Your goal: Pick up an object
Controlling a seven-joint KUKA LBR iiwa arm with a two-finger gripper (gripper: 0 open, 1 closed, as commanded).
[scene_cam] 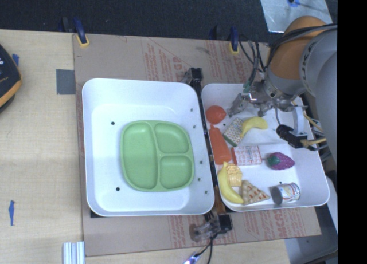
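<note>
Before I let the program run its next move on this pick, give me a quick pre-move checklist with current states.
1. Tool located over the right bin, near its far end: ok.
2. Tool empty or loaded: cannot tell.
3. Nearest candidate identified: small yellow banana lies just below the tool: ok.
4. Candidate free of neighbours: not ok, it touches the checkered packet.
5. Other items out of the tool's way: purple fruit and can lie apart: ok.
6. Left bin holds the green tray, undisturbed: ok.
</note>
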